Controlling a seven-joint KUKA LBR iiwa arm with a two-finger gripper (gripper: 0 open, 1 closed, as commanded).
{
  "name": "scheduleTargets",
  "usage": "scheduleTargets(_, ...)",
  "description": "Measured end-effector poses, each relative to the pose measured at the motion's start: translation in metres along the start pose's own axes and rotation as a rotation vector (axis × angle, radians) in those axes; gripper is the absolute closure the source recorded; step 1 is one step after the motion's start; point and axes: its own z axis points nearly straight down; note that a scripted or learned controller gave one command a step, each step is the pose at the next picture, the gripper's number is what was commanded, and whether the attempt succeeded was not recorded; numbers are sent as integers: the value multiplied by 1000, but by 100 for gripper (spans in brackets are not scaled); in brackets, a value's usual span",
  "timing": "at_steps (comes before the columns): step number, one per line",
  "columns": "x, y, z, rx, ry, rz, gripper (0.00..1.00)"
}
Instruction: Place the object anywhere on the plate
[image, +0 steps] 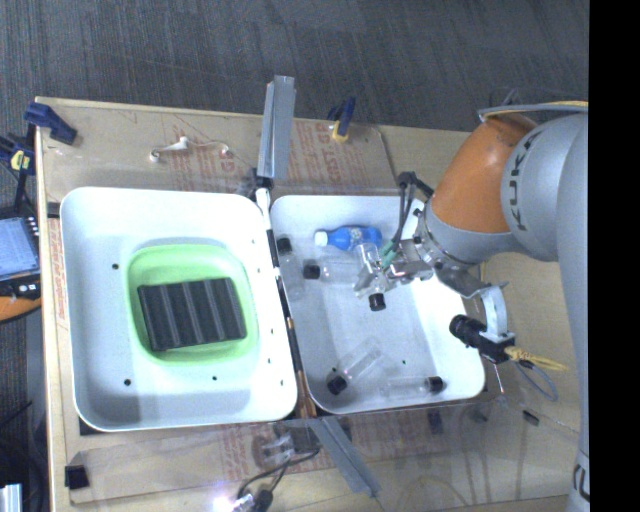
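**Arm over right bin; plate in left bin**

The left bin (90, 300) carries a green plate (190, 265) near its centre. A dark ribbed rectangular block (190, 312) lies on the plate, covering most of its middle. A grey bar (275, 125) stands at the bench's far edge, above the seam between the bins.

The right bin (400, 350) holds several pieces. A bottle with a blue body and white cap (345, 238) lies on its side near the bin's far edge. A clear plastic piece (360, 362) rests near the near edge, with small black items (336, 383) beside it and toward the near right corner.

The gripper (376, 282) hangs over the middle of the right bin, just beside the bottle but apart from it. Its fingers point down toward the bin floor; their spread cannot be told, and nothing visible sits between them. The arm (500, 190) enters from the right edge.
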Motion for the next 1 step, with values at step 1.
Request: scheduleTargets(1,0,0,0,0,0,0,0)
